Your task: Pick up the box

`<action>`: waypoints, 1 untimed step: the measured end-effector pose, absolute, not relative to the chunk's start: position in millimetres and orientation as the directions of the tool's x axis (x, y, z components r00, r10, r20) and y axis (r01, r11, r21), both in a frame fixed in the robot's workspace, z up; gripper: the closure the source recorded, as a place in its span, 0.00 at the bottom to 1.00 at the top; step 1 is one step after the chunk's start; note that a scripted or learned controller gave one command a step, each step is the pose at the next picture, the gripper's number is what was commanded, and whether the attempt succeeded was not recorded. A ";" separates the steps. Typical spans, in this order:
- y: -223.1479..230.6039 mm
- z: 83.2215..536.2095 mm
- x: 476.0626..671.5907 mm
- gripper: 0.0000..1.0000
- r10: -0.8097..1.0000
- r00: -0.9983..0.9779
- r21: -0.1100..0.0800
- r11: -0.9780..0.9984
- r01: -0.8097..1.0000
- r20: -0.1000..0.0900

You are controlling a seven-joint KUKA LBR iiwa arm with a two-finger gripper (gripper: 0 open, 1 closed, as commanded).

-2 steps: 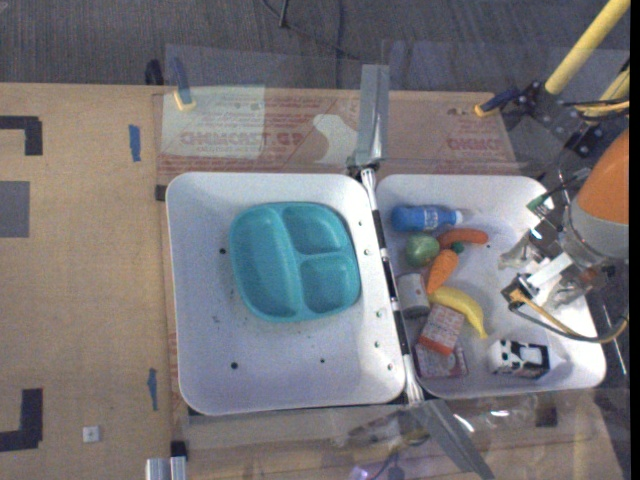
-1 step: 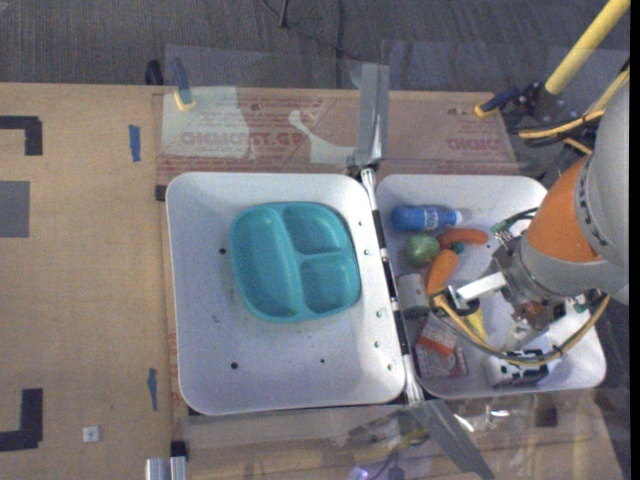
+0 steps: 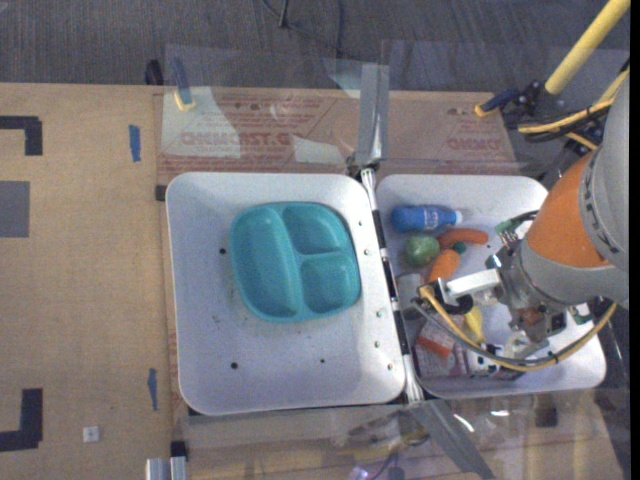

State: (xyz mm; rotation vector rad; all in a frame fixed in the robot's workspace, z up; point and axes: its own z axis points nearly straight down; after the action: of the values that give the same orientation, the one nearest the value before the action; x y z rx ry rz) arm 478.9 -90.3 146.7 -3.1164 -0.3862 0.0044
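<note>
Lying low in the lower part of the frame's right-hand bin, the box appears as a flat packet with a red and white face, tucked against the bin's left wall and partly hidden under cables and the arm's wrist. That reading is a judgement, since little of it is exposed. Just above it sit a carrot, a green round fruit, a red item and a blue bottle at the bin's upper left. The gripper hangs right over this clutter, beside the box, with a yellow piece close under it; whether its fingers are spread or closed cannot be told, and nothing can be seen held. The step in hand looks like the descent toward a grasp. Next, the tool should settle squarely over the packet, clear of the carrot, and close on its edges. A teal divided plate lies in the left bin.
</note>
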 end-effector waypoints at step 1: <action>-106.1 394.0 525.1 0.00 0.208 0.978 -0.001 -0.978 0.208 -0.003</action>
State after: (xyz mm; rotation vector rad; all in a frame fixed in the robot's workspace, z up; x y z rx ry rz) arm 525.1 -106.1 394.0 -3.1236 -0.3286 0.0050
